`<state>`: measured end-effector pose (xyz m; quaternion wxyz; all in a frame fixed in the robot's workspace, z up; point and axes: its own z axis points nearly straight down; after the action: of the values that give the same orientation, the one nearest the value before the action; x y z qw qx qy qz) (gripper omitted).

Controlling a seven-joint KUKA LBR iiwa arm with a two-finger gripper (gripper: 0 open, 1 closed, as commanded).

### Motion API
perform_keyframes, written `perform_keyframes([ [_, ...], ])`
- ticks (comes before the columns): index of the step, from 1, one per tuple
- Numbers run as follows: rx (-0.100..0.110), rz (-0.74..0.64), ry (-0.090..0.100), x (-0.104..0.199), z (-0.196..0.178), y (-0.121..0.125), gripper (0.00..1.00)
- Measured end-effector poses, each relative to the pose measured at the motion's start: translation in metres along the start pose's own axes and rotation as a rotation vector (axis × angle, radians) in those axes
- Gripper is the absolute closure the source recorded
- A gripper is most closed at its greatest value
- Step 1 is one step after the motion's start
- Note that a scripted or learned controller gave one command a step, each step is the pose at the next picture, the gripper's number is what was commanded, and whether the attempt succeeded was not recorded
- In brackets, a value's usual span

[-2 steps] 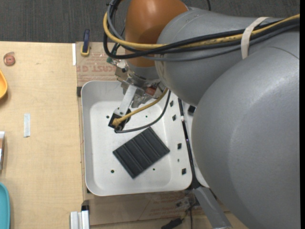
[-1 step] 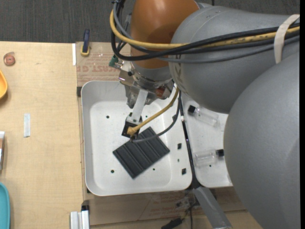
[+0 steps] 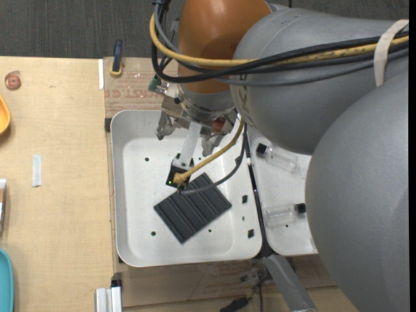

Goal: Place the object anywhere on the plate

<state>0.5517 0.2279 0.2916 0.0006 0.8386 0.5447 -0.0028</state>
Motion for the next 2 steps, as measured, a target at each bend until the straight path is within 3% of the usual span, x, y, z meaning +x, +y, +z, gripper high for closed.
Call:
perform_keyframes([
  [1,0.002,0.0,-0.005,-0.001,-0.007,0.001,1.0],
  [2,0.001,-0.156,0.001,-0.01,0.061,0.049,1.0],
])
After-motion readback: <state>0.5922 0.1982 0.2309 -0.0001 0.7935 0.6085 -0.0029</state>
